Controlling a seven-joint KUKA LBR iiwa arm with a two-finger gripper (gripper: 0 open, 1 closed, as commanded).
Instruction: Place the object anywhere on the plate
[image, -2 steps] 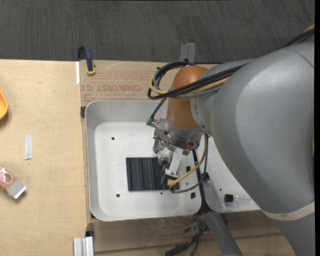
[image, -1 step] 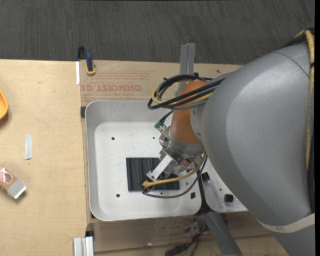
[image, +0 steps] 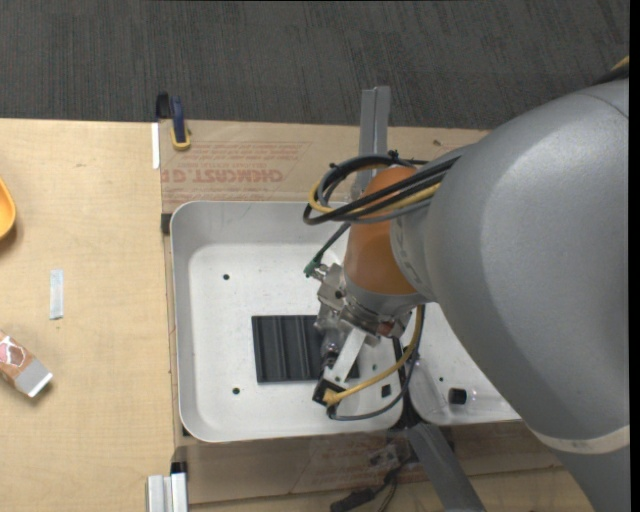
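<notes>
The dark ribbed slab (image: 285, 348) lies flat on the floor of the white bin (image: 212, 300), in the lower middle of the frame, with its ribs running up and down the picture. Its right edge passes under the gripper (image: 337, 345), so you cannot judge its full length or be sure of its long axis. That overlap is the relation to watch: the gripper sits over the slab's right end, not its middle, with the rest of the slab reaching away to the left. From this angle you cannot tell whether the gripper is open or closed, or whether it has hold of anything. You also cannot tell whether the slab is the object or serves as the plate. Well apart, at lower right, a small black thing (image: 457, 397) rests in the second bin (image: 435, 408).
</notes>
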